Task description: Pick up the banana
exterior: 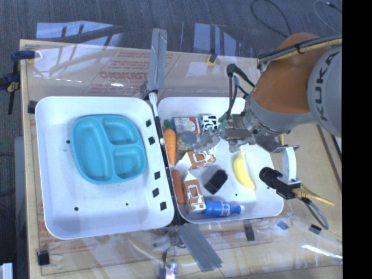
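The yellow banana [243,171] lies in the right bin [268,207], toward its right side, pointing roughly front to back. My gripper [210,137] hangs over the middle of that bin, up and to the left of the banana. It sits above a small orange-and-white box [200,158] and is apart from the banana. The grey wrist and the orange band [283,86] lie behind it on the right, covering the bin's back right corner.
Around the banana are a black block [216,181], a blue bottle [221,208], a carton [193,195], two carrots [169,146] [178,188] along the left wall, and packets [185,125] at the back. The left bin [52,202] holds a teal divided plate [109,148].
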{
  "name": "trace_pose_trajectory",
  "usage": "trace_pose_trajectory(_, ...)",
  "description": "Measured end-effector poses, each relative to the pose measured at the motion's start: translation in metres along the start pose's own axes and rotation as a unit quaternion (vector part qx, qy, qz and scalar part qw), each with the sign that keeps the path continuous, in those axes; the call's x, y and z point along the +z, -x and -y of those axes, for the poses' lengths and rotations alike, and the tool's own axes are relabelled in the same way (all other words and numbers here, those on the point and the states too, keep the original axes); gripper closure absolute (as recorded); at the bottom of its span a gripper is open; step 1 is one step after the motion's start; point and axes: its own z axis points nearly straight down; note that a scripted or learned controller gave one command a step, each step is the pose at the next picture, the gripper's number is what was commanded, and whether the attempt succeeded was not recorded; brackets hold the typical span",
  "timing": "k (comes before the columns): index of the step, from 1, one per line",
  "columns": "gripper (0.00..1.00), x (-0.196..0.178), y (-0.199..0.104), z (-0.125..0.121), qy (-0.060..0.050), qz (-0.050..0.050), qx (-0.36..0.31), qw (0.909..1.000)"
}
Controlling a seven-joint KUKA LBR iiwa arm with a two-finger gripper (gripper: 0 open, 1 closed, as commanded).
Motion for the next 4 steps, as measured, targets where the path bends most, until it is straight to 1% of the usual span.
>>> trace_pose_trajectory(1,0.0,-0.014,-0.016,0.01,0.001,0.0,-0.09,0.9959)
trace_pose_trajectory(2,0.0,0.075,0.057,0.018,0.0,-0.001,-0.046,0.9989)
trace_pose_trajectory(3,0.0,0.113,0.105,0.028,0.0,-0.001,-0.105,0.9945)
trace_pose_trajectory(4,0.0,0.054,0.105,-0.018,0.002,0.0,-0.109,0.994)
